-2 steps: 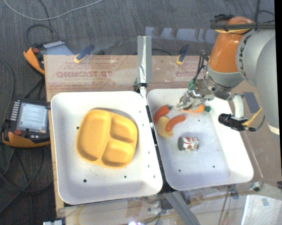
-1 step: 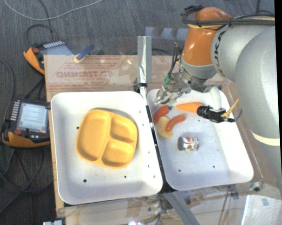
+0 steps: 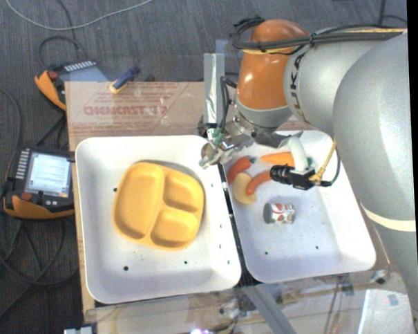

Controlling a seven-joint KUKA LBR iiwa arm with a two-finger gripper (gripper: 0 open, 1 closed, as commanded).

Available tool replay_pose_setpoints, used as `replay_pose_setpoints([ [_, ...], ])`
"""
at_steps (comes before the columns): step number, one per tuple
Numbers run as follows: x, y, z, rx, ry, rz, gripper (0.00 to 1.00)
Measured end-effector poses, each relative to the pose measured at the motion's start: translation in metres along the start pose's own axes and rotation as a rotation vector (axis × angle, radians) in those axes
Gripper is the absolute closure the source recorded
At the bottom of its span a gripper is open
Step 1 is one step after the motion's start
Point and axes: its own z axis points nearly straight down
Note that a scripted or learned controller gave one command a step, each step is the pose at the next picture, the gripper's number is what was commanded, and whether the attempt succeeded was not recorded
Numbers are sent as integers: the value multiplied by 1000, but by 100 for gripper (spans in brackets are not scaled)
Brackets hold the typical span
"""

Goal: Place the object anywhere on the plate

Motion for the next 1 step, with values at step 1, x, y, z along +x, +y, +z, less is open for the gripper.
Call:
replay_pose_setpoints([
  [1, 68, 3, -30, 0, 0, -71, 100],
])
